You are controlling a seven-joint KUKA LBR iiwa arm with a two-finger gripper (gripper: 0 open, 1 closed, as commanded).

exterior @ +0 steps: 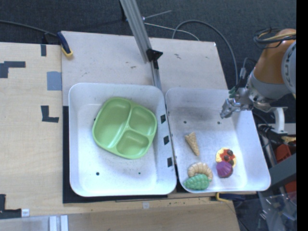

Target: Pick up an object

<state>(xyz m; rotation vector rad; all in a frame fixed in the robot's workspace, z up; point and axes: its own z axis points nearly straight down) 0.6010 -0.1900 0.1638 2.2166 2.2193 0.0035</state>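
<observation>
Lying loose in the right bin (250, 129), the cone-shaped toy (192, 143) looks light, stiff and smooth; across its narrow body seems the best hold. Beyond it, nearer the bin's front, sit other small toys (211, 170). The gripper (226, 110) hovers above the cone, carrying nothing.

Left bin (77, 143): white, speckled grey; holds a lime-green divided plate (125, 127). Right bin (250, 143): white, grey smudges; holds a tan cone (192, 142), beige croissant (199, 168), green bumpy piece (197, 182), purple piece (224, 170), yellow piece with red and dark spots (225, 155). Arm (274, 66): grey, orange band. Table (24, 129): pale wood, dark and grey patches.
</observation>
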